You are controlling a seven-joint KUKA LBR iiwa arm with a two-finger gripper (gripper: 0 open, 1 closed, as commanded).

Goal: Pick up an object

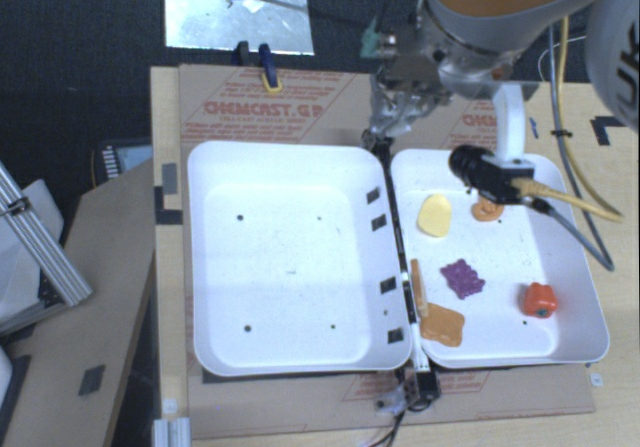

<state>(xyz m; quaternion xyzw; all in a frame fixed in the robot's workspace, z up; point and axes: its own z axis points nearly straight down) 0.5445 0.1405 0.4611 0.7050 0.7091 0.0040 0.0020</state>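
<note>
Brown board (262,107) | red print "CHEMCAST G3" | behind left bin (280,255)

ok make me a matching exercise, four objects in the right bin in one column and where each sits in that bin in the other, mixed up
Objects
1. pale yellow piece
2. purple cluster
3. red-orange piece
4. tan flat piece

Places in the right bin
A. near the right wall, toward the front
B. front-left corner, by the divider
C. upper left, closest to the gripper
D. around the middle of the floor

Pairs: 1-C, 2-D, 3-A, 4-B
</note>
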